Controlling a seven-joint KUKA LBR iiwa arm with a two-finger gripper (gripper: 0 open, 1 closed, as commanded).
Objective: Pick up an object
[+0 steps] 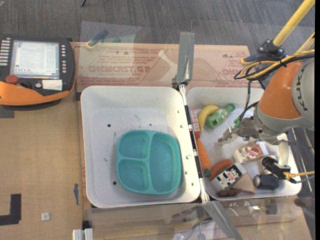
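Banana (207, 113) yellow, curved, green bottle (220, 116) touching, orange carrot (202, 155) nearby

The arm (295, 91), at 3 o'clock, bears black letters "KU" on its grey shell by the orange band. The cardboard (150, 66) at 12 o'clock carries faint reddish print, too blurred to read. The pendant (35, 69) screen at 10 o'clock is illegible.

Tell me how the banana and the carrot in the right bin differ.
The banana is yellow, short and curved; the carrot is orange, longer and straight. The banana lies near the back of the right bin, touching a green bottle; the carrot lies along the bin's left wall, pointing front to back. Both are toy foods lying flat, and neither is between the fingers of the gripper.
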